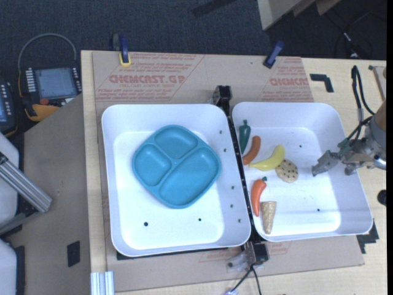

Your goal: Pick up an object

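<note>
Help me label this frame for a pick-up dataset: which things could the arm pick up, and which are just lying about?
Belongs to the job:
- gripper, over the right bin
- green pepper
- sausage
- banana
- cookie
- carrot
- cone

Just lying about:
- blue divided plate in the left bin
- clamps at the bench's far edge

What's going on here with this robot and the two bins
The arm reaches in from the right, its gripper low over the right bin, holding nothing. Along that bin's left side lie toy foods: a green pepper, hot dog, banana, cookie, carrot and cone. A blue plate sits in the left bin.
</note>
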`<action>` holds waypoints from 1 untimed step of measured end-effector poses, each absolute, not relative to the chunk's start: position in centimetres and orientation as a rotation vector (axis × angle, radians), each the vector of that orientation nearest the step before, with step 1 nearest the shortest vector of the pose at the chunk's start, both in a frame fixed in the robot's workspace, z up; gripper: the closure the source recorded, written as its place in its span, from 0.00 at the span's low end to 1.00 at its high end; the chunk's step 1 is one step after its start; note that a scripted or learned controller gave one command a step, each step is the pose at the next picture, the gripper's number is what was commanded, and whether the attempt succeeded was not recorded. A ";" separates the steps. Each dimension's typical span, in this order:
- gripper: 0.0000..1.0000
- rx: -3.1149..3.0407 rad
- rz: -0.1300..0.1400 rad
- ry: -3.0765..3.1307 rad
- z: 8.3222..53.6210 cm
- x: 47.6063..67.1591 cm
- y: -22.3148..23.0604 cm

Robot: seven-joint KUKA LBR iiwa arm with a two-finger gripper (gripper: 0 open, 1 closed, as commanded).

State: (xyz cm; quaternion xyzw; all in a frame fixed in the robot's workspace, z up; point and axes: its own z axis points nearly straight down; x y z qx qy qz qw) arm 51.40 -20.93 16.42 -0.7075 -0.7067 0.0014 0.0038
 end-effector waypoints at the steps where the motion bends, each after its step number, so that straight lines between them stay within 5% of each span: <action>1: 0.00 -2.216 0.004 -2.216 10.1 51.3 -20.4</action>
